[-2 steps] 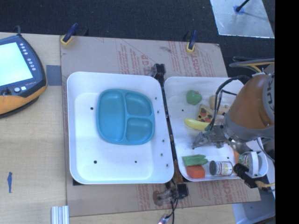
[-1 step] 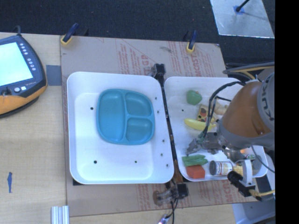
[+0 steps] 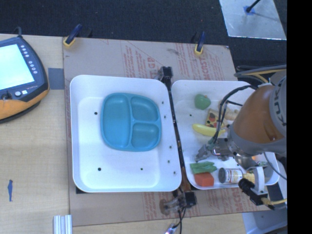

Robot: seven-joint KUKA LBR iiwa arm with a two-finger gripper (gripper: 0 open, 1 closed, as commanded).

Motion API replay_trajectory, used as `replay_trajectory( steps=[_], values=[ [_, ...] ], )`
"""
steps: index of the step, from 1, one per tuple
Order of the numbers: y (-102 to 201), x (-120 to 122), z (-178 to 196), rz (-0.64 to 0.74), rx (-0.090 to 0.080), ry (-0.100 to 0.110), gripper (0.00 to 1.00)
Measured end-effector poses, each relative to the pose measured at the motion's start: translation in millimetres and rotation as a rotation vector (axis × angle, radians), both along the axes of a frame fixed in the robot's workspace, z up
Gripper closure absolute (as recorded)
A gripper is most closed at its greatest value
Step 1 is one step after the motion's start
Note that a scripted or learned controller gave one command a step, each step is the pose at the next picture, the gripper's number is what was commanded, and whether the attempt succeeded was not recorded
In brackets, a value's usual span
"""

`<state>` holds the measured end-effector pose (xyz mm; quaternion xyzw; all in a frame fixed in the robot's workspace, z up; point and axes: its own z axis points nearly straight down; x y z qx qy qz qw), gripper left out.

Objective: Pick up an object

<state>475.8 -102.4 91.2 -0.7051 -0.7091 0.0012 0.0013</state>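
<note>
Fingers [image 3: 210,150] are hanging low in the right bin [image 3: 183,130], dark metal parts poking out from under the wrist toward the bin's middle. Can't tell whether they're spread or clenched; the grey-and-orange arm [image 3: 256,118] is covering most of them. Nothing is visibly sitting between them, so I'm not calling a grasp.

Progress, as I'm judging it: the pick isn't done. Every item I can make out is lying on the bin floor, nothing lifted. Looks like the approach or descent phase. Left to do: close on something, then raise it clear.

Working outward from the tips:
- Yellow banana-like piece [image 3: 204,129] is lying just above the tips, close to them, maybe touching. Hard to say.
- Green flat item [image 3: 202,167] is sitting just below the tips, with a red-orange block [image 3: 205,179] right under it at the bin's near edge.
- Small bottle or jar [image 3: 230,175] is lying on its side right of the red block, partly under the wrist.
- Green round object [image 3: 202,101] is sitting farther up, well apart from the tips.
- A printed card or box [image 3: 213,116] is peeking out beside the arm.

Likeliest targets by proximity: the yellow piece or the green flat item. That's a guess.

Left bin [image 3: 83,130] is carrying a blue divided plate [image 3: 130,122]. A tablet [image 3: 19,74] in an orange case is resting on the bench [image 3: 34,155] at far left.
</note>
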Motion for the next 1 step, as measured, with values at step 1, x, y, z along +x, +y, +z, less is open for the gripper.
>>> replay_trajectory(
  steps=[1],
  values=[
    [9.6,0.2,0.0,0.001,0.001,0.001,0.0]
  ],
)
